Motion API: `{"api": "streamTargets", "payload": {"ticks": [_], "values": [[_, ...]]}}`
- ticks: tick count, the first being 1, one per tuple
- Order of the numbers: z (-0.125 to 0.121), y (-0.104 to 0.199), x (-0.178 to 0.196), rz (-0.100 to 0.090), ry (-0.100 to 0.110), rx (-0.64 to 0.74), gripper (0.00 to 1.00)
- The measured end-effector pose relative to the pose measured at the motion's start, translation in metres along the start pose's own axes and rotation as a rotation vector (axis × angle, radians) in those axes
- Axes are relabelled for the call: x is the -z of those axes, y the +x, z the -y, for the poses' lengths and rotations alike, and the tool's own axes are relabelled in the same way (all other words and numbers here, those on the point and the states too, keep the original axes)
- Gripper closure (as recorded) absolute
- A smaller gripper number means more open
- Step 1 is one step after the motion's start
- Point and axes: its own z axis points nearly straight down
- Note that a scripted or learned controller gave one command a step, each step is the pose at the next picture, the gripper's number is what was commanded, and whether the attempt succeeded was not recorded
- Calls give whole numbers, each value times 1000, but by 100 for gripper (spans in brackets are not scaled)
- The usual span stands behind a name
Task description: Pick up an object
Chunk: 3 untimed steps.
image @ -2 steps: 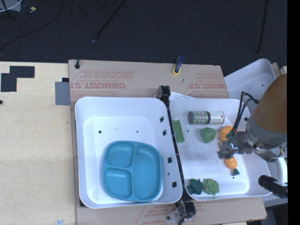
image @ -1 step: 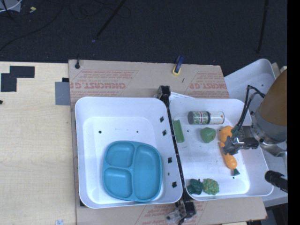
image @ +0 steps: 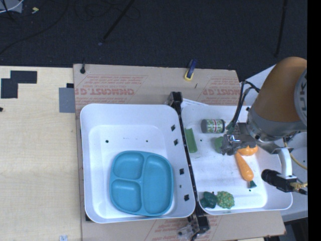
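Cardboard sheet [image: 150,84] is lying under both bins on the bench, with a blue-and-yellow clamp [image: 190,70] sitting on its far edge; dark floor is showing beyond it. You're looking down on the left bin [image: 95,134], which is holding a blue divided plate [image: 142,183] lying flat toward the near side. Your arm [image: 278,99] is reaching in from the right over the right bin [image: 210,172]; the gripper [image: 231,145] is hanging low over that bin's middle, slightly toward the far wall. You're not getting a read on open vs closed from this angle; can't tell.

Pick candidates relative to the gripper, all lying in the right bin:
- small green piece [image: 219,143] is sitting just left of the gripper; touching or merely beside, can't tell
- orange carrot [image: 245,168] is lying on the gripper's near-right side, pointing toward the near wall; its far end is sitting right beside the gripper
- green can [image: 213,126] is lying on its side just beyond the gripper, toward the far left
- flat green strip [image: 190,140] is lying along the wall next to the left bin; left of the small green piece, apart from the gripper
- dark green lump [image: 209,200] and lighter green floret [image: 225,200] are sitting side by side in the near-left corner, touching each other; well apart from the gripper
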Motion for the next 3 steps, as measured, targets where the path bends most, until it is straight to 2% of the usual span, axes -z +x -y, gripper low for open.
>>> {"api": "streamTargets", "payload": {"ticks": [1,2,3], "values": [[-36,37,-5,0,0,0,100],[-51,57,16,1,-1,-2,100],[-58,59,18,1,0,-3,100]]}}
